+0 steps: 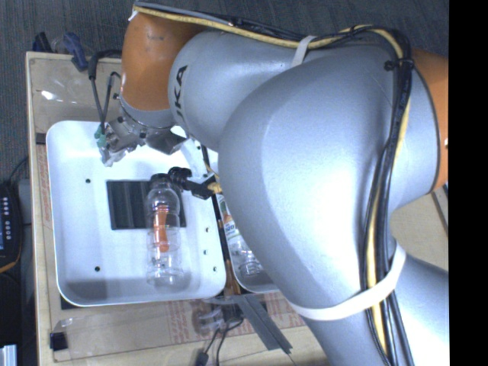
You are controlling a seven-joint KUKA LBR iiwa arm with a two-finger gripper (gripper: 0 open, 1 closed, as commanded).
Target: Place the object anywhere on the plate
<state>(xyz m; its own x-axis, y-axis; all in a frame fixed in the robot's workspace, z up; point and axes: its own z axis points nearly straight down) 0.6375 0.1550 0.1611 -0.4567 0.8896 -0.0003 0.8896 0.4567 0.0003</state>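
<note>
The big grey arm (305,166) fills much of the view and reaches over the left white bin (69,204). Its gripper (114,145) hangs near the bin's far corner. A clear plastic bottle (165,235) lies in that bin, its side partly on a flat black plate (130,204), apart from the gripper.

partial "KA" lettering on arm (180,90)

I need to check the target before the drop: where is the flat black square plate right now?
The flat black square plate lies in the left white bin, near its middle, with the clear plastic bottle lying over its right edge.
</note>
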